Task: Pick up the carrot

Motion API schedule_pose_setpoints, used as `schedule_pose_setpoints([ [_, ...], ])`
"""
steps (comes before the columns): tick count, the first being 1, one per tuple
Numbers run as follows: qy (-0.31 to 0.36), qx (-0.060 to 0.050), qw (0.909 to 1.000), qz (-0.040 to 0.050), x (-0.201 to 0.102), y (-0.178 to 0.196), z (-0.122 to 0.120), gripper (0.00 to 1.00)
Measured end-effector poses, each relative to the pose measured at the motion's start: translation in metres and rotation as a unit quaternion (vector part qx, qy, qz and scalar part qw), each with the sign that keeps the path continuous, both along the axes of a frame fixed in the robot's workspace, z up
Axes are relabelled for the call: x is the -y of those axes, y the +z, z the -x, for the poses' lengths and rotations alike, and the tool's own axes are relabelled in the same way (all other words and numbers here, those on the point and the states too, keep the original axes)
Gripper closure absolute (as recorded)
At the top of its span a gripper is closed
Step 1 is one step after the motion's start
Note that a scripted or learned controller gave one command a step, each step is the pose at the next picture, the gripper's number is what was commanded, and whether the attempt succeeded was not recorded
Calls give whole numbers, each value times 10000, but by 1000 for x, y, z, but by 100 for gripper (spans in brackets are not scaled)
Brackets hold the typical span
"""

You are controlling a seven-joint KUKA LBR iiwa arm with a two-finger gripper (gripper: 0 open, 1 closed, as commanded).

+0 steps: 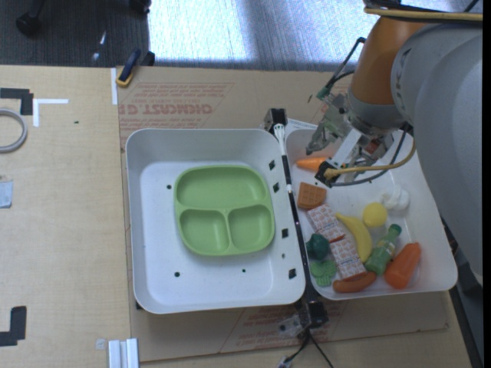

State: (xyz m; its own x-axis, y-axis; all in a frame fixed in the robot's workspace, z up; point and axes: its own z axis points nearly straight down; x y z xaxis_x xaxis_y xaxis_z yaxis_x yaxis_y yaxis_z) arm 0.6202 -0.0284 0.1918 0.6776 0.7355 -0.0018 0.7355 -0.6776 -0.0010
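Note:
The carrot (403, 265), orange and tapered, lies in the right bin (431, 205) near its front right corner, beside a green bottle (381, 253). My gripper (328, 142) hangs over the far left part of that bin, well apart from the carrot. Just below the gripper a small orange piece (310, 162) pokes out, partly hidden by it; I cannot tell whether the gripper touches it.
The right bin also holds a banana (357, 234), a lemon (374, 214), a red sausage-like piece (354, 283), a broccoli (318, 248), wafer packs (336, 236), a brown cracker (311, 196) and a white item (395, 199). A green divided plate (225, 209) lies in the left bin (146, 228).

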Motion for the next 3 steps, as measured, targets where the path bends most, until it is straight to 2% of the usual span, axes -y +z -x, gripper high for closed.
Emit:
schedule_pose_setpoints([
  [1, -224, 2, 9997, -2, -10, 0, 0, 0],
  [2, 71, 5, 10000, 0, -10, 0, -9, 0],
  [3, -797, -4, 9968, -3, -1, 0, 2, 0],
])
